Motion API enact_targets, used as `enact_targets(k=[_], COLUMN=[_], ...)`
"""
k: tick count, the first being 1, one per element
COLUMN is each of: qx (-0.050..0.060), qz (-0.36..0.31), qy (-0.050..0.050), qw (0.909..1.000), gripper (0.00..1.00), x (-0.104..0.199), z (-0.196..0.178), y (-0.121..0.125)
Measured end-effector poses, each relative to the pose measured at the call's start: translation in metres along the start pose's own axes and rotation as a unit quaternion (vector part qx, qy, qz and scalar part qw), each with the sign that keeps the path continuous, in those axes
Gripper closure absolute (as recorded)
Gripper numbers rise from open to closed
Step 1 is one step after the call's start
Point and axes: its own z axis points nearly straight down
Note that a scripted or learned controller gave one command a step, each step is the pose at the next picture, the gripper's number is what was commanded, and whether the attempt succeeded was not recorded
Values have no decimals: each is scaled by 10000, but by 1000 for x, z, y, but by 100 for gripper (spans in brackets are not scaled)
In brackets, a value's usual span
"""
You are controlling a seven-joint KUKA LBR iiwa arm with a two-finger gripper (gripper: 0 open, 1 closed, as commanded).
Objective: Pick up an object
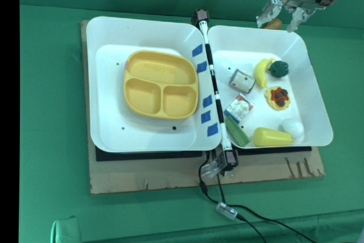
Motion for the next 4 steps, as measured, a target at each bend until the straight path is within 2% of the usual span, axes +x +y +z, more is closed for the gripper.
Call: enact_targets(k=[1,2,3,4], qx=[0,-66,-88,-153], qz=[-4,3,18,58], qy=[-3,-12,-25,-43], qw=[10000,10000,10000,9999], gripper=[0,0,0,100], x=[41,14,23,20], z=[63,159,158,144], y=[-47,-74,-130,-127])
